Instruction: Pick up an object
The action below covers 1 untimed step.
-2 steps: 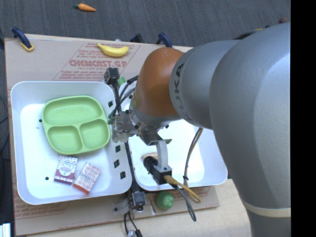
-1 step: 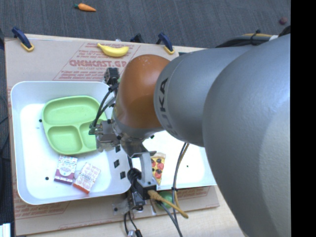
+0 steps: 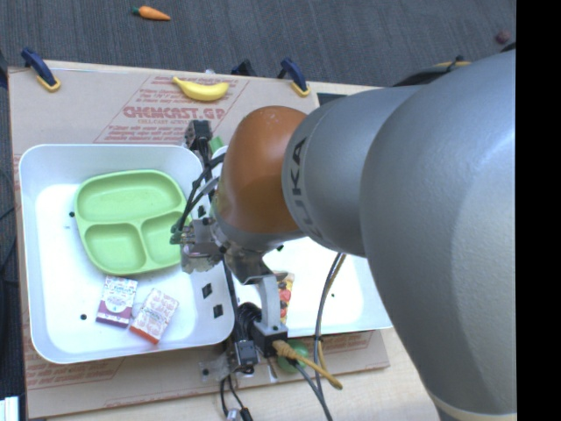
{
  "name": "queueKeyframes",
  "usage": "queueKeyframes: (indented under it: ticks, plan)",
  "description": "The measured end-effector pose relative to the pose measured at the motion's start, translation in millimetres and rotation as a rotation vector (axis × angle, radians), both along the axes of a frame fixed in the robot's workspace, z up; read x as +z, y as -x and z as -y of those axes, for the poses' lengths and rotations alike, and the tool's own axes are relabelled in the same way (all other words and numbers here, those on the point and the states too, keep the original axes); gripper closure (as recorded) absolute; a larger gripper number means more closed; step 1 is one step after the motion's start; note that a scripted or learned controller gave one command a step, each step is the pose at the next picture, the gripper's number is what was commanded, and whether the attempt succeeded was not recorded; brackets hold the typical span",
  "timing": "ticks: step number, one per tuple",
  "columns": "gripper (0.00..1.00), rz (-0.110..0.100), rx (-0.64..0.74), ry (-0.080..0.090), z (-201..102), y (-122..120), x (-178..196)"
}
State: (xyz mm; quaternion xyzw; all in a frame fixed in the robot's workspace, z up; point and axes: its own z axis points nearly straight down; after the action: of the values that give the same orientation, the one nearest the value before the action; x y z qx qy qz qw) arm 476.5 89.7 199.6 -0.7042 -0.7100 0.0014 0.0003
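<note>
White plastic walled the left bin (image 3: pixel 35 261), where we found a green divided tray (image 3: pixel 131 217) and, near its lower edge, two small packets: a maroon one (image 3: pixel 117 302) touching an orange-and-white one (image 3: pixel 154 314). All three lay flat on the bin floor, so we judged that nothing had been lifted and the whole pick remained to be done. Right of the tray, at the bin's inner wall, the tool (image 3: pixel 200 246) hung under the orange band (image 3: pixel 259 169) among black cables; we could not tell how its fingers stood, nor see anything between them. Further right, the grey arm (image 3: pixel 412 226) covered most of the right bin (image 3: pixel 351 310), where a small colourful object (image 3: pixel 285 292) peeked out beneath the wrist. Printed cardboard (image 3: pixel 131 103) lined the counter under both bins, held by blue clamps (image 3: pixel 39 68), with a toy banana (image 3: pixel 201 87) at its far edge. Beyond lay dark grey carpet (image 3: pixel 263 16) and a stray toy carrot (image 3: pixel 152 12).
</note>
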Motion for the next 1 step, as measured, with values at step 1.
queueKeyframes:
  ticks: [1]
  plan:
    - [1.0,0.0,0.004,0.0,-0.8,-1.0,10.3]
